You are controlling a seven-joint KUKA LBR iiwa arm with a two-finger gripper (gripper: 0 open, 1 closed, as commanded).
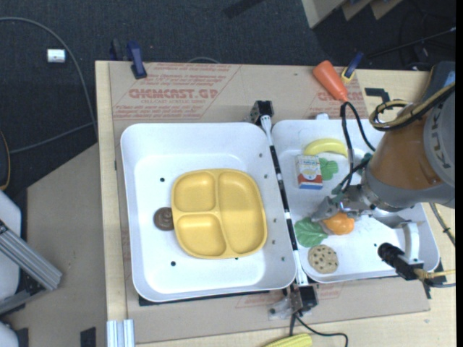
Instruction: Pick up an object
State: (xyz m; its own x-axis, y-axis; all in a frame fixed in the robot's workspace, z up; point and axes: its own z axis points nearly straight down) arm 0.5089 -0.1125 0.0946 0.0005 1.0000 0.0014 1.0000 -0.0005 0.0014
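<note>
My gripper (335,210) is low in the right bin (362,272), directly over an orange fruit (340,225) and touching or almost touching its top. Whether the orange is gripped cannot be made out. A green leafy piece (309,231) lies against the orange's left side. A round cookie (323,258) sits just in front of them. Further back are a small white, red and blue carton (310,172), a green piece (329,169) beside it and a yellow banana (325,147). The arm covers the bin's right part.
The left bin (145,194) holds a yellow divided plate (217,213) with a small brown round thing (164,218) at its left edge. An orange tool (330,80) and a blue clamp (135,59) lie on the board behind the bins.
</note>
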